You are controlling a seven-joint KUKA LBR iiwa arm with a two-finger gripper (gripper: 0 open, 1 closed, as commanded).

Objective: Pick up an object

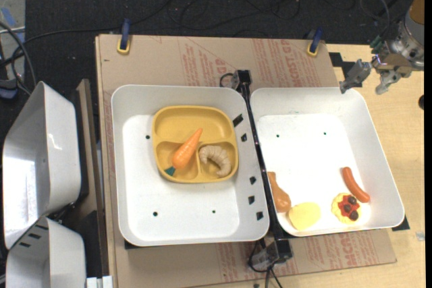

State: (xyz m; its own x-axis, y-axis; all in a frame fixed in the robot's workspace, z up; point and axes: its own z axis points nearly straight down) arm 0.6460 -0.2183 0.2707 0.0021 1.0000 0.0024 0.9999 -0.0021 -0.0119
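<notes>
The gripper (370,77) is seen above the right bin's (324,104) far right corner with its jaws spread wide and nothing between them, while a sausage (355,185), a yellow round piece (305,215) and a drumstick (277,191) are laid along that bin's near side.

Arm (420,23) cut off at right edge.
</notes>
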